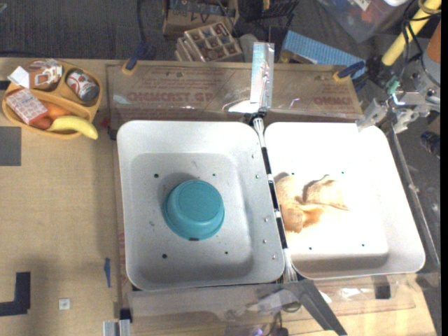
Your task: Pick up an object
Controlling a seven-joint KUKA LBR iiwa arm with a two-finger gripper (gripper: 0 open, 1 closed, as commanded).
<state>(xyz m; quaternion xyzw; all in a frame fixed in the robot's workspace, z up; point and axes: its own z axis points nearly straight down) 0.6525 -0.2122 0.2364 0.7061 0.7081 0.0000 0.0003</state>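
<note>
A teal bowl [194, 208] lies upside down in the middle of the left white bin [140, 145]. In the right white bin [364, 152], a tan and orange soft, crumpled object [308, 200] lies near the bin's left wall, spreading toward the middle. Nothing touches either object.
A yellow tray [49, 107] with a banana and small packets sits on the bench at far left. A cardboard strip [231, 89] runs behind the bins, with an upright clear divider [262, 75]. Metal brackets and yellow cables [402, 82] crowd the upper right corner.
</note>
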